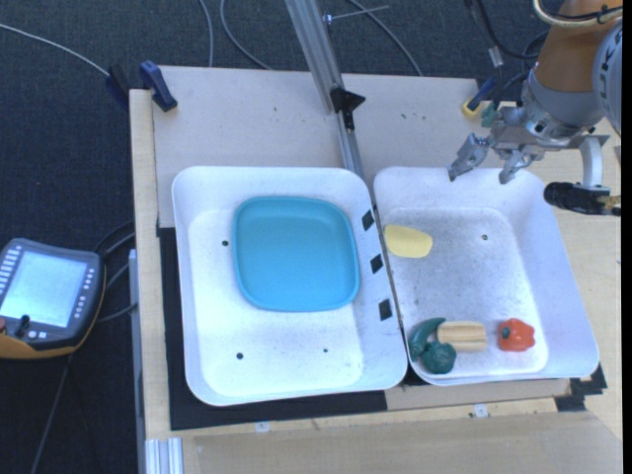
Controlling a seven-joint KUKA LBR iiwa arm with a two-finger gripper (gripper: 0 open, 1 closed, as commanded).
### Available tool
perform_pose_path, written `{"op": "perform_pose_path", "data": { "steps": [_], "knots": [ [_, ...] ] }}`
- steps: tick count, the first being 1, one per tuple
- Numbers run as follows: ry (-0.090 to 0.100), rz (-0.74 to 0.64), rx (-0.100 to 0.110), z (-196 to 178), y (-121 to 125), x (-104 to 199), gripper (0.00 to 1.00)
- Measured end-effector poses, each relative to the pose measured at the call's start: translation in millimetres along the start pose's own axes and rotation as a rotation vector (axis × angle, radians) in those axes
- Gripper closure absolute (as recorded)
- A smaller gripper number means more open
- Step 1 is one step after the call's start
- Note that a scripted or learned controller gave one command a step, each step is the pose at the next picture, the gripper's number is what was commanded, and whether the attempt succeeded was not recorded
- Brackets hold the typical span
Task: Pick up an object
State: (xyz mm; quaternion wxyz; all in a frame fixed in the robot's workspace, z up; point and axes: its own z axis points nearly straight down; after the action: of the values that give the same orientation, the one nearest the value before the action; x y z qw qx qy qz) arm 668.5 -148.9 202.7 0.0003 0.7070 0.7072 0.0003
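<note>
Nothing readable here tbh. The handheld control pendant (pixel 44 294) at the left edge has a lit screen, but it's just a pale glare and its buttons are too small to make out. No labels or numbers anywhere else.

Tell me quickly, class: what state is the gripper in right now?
Gripper: open, holding nothing, above the far rim of the right bin.
</note>
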Motion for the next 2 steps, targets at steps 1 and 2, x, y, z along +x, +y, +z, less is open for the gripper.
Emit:
{"op": "perform_pose_path", "data": {
  "steps": [1,2],
  "knots": [
    [0.001,0.0,0.006,61,0,7,0.0],
    [0.001,0.0,0.005,110,-1,7,0.0]
  ]
}}
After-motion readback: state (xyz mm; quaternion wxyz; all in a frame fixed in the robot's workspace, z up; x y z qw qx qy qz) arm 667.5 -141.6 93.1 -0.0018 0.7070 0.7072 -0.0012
